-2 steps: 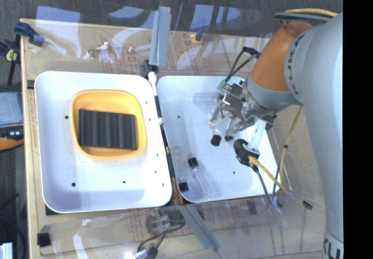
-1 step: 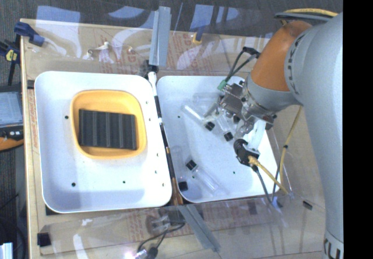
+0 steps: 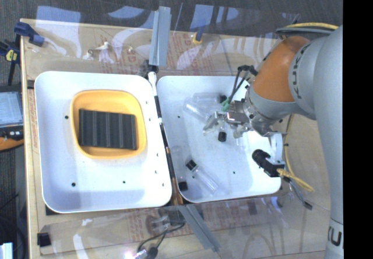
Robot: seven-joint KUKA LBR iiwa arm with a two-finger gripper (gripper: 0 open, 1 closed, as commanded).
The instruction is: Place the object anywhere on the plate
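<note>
**Plate still bare, object still in the right bin**

The rounded yellow plastic plate [image 3: 106, 102], carrying a dark ribbed rectangular insert [image 3: 108, 129], sits in the left white bin [image 3: 52, 182]. Nothing has been set on it. The gripper [image 3: 223, 126] hangs low in the right white bin [image 3: 256, 185] over a small black object [image 3: 222, 135]; whether it grips anything cannot be told. A clear, glossy plastic piece [image 3: 205, 179] with a black cap lies nearer the front.
</note>
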